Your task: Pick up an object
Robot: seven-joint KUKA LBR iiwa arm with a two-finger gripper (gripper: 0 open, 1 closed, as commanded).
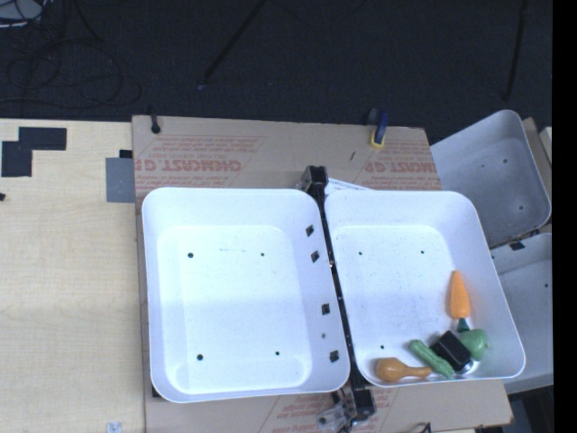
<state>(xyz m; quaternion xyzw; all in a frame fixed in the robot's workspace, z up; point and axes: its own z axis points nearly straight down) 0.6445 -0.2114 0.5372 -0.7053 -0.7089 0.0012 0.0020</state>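
Candidates sit clustered in the right bin's (469, 207) near corner, orange carrot-like piece (459, 296), black block (451, 351), green piece (431, 356), orange gourd-like piece (401, 369), likely slid together; end effector state: cannot tell.

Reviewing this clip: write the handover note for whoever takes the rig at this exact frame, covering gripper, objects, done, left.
Gripper: not in frame, state unknown.
Objects: all lie in the right bin, bunched at its near right corner: an orange carrot-shaped piece, a black block, a long green piece beside it, a rounder green piece and a yellow-orange gourd-shaped piece. They sit close together, several touching.
Done: nothing lifted yet.
Left: the whole pick, choose one piece and grasp it. The carrot stands a little apart and is probably the easiest.
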